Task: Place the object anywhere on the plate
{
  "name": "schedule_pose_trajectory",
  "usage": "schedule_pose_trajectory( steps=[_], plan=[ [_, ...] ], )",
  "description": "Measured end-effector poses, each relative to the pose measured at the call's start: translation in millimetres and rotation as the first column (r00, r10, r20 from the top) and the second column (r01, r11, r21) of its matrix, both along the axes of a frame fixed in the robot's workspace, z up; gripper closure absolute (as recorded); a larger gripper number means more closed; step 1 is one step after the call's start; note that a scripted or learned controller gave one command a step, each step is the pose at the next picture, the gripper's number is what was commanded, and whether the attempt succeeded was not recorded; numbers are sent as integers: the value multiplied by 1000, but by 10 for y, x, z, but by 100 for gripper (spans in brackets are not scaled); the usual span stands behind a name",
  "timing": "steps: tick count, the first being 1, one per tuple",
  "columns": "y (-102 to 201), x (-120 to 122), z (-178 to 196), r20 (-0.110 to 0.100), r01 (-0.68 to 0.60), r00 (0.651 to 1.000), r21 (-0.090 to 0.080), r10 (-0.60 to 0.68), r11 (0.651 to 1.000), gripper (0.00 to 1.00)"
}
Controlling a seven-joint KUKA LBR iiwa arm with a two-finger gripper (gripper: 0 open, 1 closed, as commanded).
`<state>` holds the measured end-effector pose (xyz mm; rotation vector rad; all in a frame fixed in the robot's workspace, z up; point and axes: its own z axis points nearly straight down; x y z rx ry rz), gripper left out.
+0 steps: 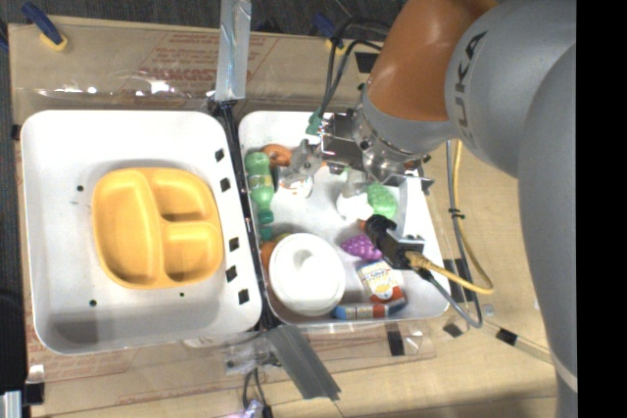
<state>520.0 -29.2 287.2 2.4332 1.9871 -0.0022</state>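
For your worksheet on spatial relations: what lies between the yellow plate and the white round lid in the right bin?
In the camera view, between the yellow plate and the white lid run the two bins' adjoining white walls, marked with black tape squares.

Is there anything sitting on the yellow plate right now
No, the yellow plate in the left bin has bare compartments, and the small objects lie in the right bin.

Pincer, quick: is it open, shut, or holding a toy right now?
Pincer: cannot be told; it hangs low over the right bin among the toys, and no toy is seen in its grip.
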Motion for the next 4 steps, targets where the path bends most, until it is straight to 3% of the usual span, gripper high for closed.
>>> schedule_pose_trajectory(
  steps=[1,2,3,4],
  plan=[
    [-670,-160,782,2,160,987,1,-160,987,0],
    [-572,12,405,-6,518,856,-2,-518,856,0],
    [-479,-190,461,-6,649,761,-2,-649,761,0],
    [-201,-347,683,0,752,659,1,-752,659,0]
  ],
)
